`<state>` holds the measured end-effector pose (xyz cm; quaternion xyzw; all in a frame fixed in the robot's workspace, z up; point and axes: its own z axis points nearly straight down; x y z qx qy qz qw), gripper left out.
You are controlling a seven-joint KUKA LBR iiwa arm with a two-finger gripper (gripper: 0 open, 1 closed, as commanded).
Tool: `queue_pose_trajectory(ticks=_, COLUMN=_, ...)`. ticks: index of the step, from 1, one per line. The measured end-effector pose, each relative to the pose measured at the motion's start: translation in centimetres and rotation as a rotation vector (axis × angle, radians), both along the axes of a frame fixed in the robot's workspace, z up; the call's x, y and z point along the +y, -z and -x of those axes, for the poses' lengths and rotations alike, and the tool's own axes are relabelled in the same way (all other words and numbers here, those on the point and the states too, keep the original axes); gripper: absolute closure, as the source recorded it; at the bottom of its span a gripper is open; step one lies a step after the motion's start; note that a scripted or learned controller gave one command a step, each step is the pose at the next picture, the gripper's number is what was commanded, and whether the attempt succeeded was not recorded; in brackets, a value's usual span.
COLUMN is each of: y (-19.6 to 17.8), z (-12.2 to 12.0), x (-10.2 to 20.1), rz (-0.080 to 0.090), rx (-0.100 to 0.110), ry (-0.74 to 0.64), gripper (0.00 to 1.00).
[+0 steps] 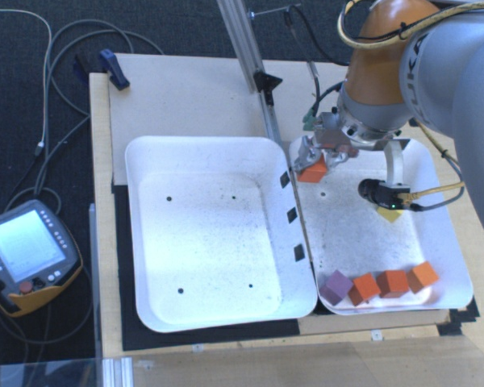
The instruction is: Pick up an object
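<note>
Along the right bin's [448,240] near edge sat a purple block [335,285] and three orange blocks [394,283] in a row, well apart from my gripper [316,158], which pinched an orange block [311,172] by the far-left corner. My hold looked shallow, so I judged it could slip out and fall. Just beside stood the left bin [202,232], and a yellow block [390,212] lay under my wrist.

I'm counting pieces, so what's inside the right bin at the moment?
Along the right bin's near edge sit a purple block and three orange blocks. An orange block sits at the hand. A yellow piece is partly covered by the arm's black attachment.
</note>
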<state>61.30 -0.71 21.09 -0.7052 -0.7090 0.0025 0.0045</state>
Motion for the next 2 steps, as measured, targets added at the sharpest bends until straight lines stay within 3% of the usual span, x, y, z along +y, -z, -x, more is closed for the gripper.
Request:
queue_pose_trajectory(ticks=1, y=1.3, z=4.6, x=7.5, rz=-0.002, rx=-0.001, ry=-0.003, gripper=1.00)
queue_pose_trajectory(ticks=2, y=1.2, z=6.6, x=3.5, rz=0.002, rx=-0.004, ry=0.009, gripper=1.00)
